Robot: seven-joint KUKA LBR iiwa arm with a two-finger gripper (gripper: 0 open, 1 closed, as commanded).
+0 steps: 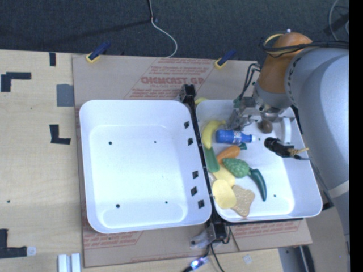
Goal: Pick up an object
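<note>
Glossy white plastic bins (pixel 96 115)

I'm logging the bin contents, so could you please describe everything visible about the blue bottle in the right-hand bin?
The blue bottle looks like smooth plastic, with a blue body and a paler end pointing right. It lies on its side near the far part of the right bin, beside a yellow banana on its left and just above an orange carrot. The gripper hangs close above it; contact is unclear.
</note>
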